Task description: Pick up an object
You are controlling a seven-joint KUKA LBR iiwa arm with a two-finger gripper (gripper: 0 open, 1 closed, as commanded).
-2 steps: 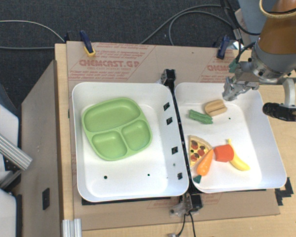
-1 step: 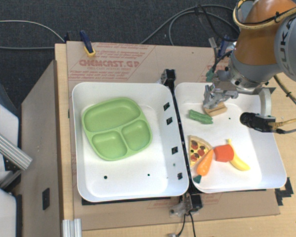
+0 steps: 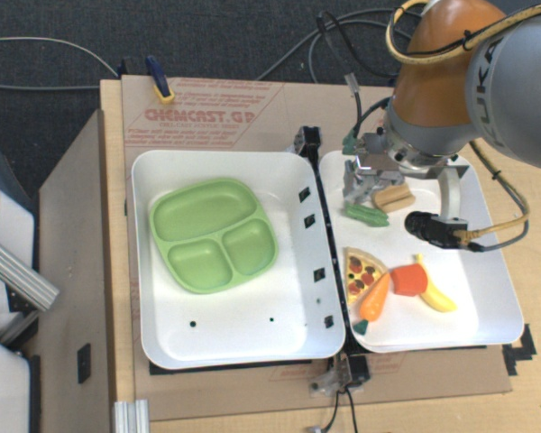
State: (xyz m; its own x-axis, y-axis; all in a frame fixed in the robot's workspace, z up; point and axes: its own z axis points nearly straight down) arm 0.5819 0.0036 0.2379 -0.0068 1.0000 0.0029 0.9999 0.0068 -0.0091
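The grey arm with its orange band point(image 3: 442, 57) reaches down into the right shallow white bin point(image 3: 496, 296); its pincer point(image 3: 368, 186) hangs over a green bean-shaped toy point(image 3: 367, 214) near the bin's far-left corner, its state impossible to tell.

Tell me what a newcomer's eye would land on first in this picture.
First the big orange-banded arm reaching in at upper right, its gripper low over the right bin beside a green pod and a tan block. Next the green divided plate in the left bin. Then the bright toy food near the right bin's front: pizza slice, carrot, banana.
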